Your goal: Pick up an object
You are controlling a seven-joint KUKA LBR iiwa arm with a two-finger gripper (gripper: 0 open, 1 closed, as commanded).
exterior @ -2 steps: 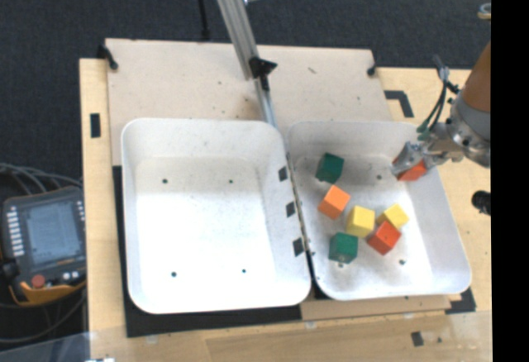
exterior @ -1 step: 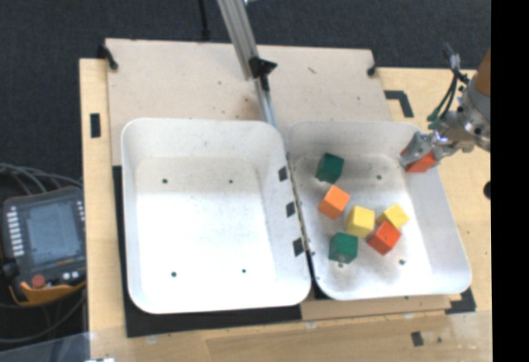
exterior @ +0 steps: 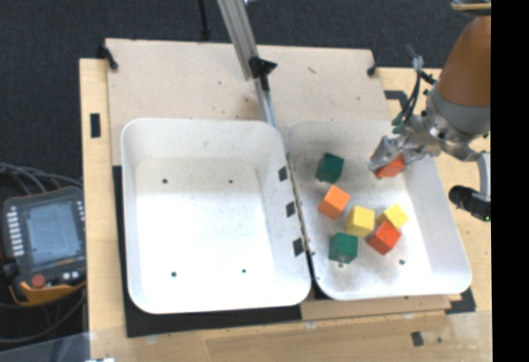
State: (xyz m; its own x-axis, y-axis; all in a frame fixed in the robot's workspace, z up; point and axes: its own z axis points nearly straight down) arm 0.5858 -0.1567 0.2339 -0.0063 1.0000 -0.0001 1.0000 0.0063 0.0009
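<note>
a small red-orange block [exterior: 391,166] is seen at the tip of the gripper [exterior: 387,160], in the upper right part of the right bin [exterior: 442,224]. the block appears to be pinched between the closed-in fingers and looks raised a little off the bin floor, though the height cannot be judged with certainty from this slanted view. it is taken to be the object chosen for the pick, since it is set apart from the others and is the only one under the tool.

the remaining blocks are left loose on the floor of the same bin: a dark green block [exterior: 330,167] near the dividing edge, an orange block [exterior: 335,201] below it, two yellow blocks [exterior: 361,220] [exterior: 396,215] just beside a red block [exterior: 383,237], and a second green block [exterior: 343,247] lowest of all. their scatter suggests they were simply tipped in, not arranged.

the left bin [exterior: 207,211] is set alongside, edge to edge with the right one, on the table [exterior: 95,187].

the arm [exterior: 465,79] is reached in from the right, with the wrist bent down and leftward so that the gripper is slanted toward the bin centre.
</note>
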